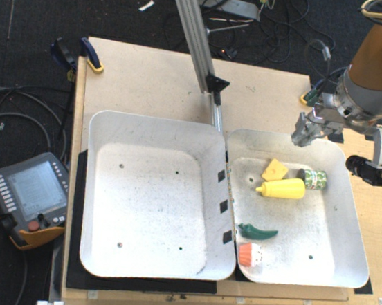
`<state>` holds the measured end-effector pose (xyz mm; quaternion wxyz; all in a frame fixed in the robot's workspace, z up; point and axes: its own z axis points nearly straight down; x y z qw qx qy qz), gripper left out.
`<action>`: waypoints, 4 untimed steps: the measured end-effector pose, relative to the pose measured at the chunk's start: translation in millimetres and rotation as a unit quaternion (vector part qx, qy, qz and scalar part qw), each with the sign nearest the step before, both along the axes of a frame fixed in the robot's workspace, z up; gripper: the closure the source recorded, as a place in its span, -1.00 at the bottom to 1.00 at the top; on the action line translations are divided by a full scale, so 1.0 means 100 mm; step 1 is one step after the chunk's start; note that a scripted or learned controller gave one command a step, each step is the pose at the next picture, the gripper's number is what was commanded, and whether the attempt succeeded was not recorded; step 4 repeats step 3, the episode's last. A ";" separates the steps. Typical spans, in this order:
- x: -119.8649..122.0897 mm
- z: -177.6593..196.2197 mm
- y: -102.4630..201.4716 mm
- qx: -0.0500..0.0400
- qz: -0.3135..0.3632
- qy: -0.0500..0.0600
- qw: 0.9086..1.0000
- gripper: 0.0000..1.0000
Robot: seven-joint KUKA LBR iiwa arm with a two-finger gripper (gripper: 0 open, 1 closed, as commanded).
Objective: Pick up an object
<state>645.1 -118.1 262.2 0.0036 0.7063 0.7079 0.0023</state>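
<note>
From here the hand [307, 132] hangs above the right bin's [349, 225] far rim; I cannot tell its grip. The yellow bottle [282, 189] lies near below, untouched. This looks like the approach; next, descend over it.

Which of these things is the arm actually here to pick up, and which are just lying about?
For the job:
gripper
right bin
yellow bottle
yellow wedge
green-labelled can
green pepper
orange and white piece

Just lying about:
left bin
handheld control pad
floor cables
metal pole
</note>
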 end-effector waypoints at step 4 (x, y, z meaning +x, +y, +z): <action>-0.15 -0.17 1.67 0.002 0.004 0.004 1.000 1.00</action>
